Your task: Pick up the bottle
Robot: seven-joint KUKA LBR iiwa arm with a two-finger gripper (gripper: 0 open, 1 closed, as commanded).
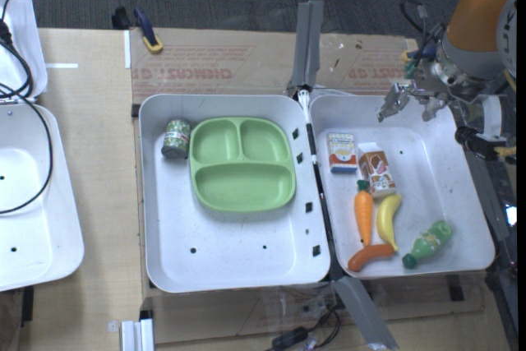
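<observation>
1. One green bottle (427, 243) is being shown lying on its side in the right bin (460, 177), near its front right corner, with its long axis slanted and its cap end pointing toward the front left.
2. Beside it, a banana (387, 219), a carrot (363, 213), a sausage (370, 256) and two small cartons (342, 152) (376, 171) are being held in that bin.
3. In the left bin (164, 242), a green divided plate (242, 163) and a small can (175, 138) are being held.
4. The gripper (409, 101) is being held open over the right bin's back edge, with nothing between its fingers, well apart from the bottle.
</observation>
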